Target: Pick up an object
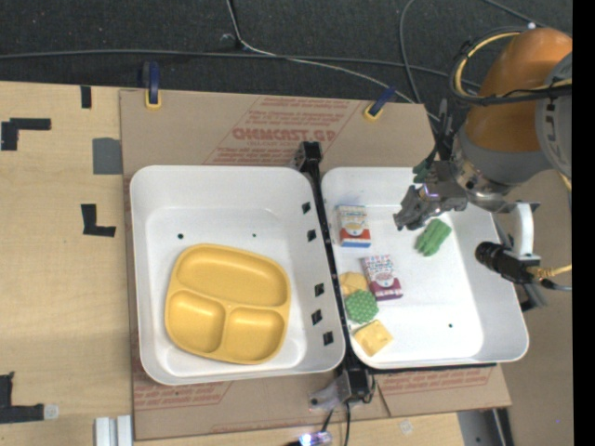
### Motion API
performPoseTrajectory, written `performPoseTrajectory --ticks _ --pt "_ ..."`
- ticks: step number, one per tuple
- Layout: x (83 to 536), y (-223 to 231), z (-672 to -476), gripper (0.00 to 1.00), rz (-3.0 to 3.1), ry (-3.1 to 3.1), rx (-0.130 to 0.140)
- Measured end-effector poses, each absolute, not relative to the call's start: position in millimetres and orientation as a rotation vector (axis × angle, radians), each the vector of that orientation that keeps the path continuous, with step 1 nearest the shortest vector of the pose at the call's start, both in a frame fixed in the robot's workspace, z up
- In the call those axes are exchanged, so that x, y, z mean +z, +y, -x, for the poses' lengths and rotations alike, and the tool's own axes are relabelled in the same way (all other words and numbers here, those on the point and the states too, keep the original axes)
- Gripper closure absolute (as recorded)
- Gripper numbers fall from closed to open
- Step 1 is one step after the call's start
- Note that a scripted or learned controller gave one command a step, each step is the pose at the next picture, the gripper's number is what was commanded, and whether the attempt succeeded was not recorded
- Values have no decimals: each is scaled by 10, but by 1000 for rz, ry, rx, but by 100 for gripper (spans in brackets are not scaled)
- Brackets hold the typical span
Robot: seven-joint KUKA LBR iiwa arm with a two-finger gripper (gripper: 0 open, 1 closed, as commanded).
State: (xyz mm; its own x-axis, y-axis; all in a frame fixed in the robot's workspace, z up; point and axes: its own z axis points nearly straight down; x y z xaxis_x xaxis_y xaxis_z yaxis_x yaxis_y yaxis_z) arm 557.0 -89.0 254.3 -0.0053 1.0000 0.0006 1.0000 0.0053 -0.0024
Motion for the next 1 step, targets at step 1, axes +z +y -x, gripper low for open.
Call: performPoseTrajectory --ticks 1 --pt "2405 -372 -5792 100 2213 -2227 2"
